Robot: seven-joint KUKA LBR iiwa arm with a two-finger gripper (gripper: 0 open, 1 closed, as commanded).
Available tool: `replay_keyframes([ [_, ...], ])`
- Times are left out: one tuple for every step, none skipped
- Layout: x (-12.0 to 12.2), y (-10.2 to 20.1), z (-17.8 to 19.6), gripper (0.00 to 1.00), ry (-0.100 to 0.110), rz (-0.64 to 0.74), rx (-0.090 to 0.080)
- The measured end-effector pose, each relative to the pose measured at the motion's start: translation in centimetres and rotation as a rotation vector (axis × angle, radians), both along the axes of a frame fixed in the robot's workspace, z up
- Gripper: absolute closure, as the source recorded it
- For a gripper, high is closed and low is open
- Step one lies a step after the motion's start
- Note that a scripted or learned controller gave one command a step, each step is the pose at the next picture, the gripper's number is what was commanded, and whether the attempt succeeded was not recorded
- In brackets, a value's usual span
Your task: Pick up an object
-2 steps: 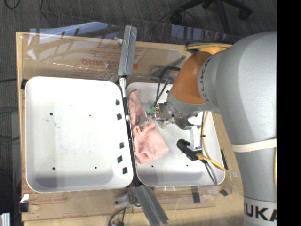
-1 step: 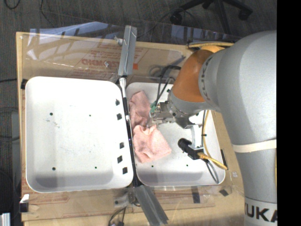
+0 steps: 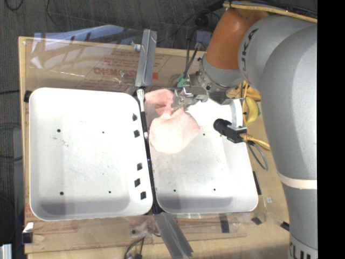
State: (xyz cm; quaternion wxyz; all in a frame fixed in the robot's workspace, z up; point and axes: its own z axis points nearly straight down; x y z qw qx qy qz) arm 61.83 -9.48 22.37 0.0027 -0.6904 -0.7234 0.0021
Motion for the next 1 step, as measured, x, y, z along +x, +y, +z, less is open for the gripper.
replay_keyframes([
  [-2.99,1.54,-0.89,1.00,0.007,-0.230,-0.002],
])
